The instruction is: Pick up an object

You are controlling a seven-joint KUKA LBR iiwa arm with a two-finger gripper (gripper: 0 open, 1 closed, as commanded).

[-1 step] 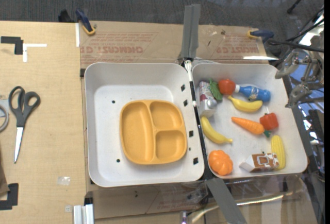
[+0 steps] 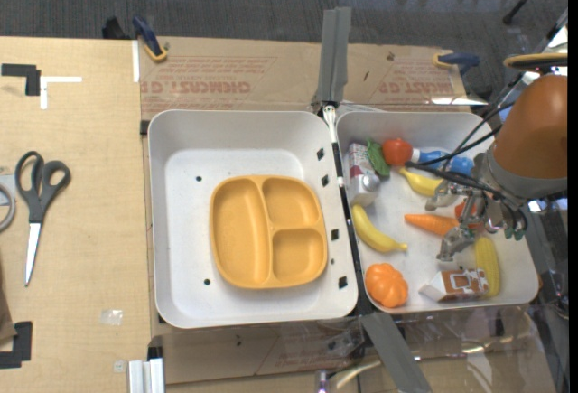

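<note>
The gripper (image 2: 465, 224), apparently open, hovers over the carrot (image 2: 430, 222), a light, rigid, slippery toy; grasp mid-body.

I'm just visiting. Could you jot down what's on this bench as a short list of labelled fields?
left bin: orange three-compartment plastic plate
right bin: yellow toy banana, orange toy carrot, small orange toy pumpkin, yellow toy corn cob, red toy tomato
arm: gripper low over right bin, beside the carrot
bench, far left: grey-handled scissors
</note>
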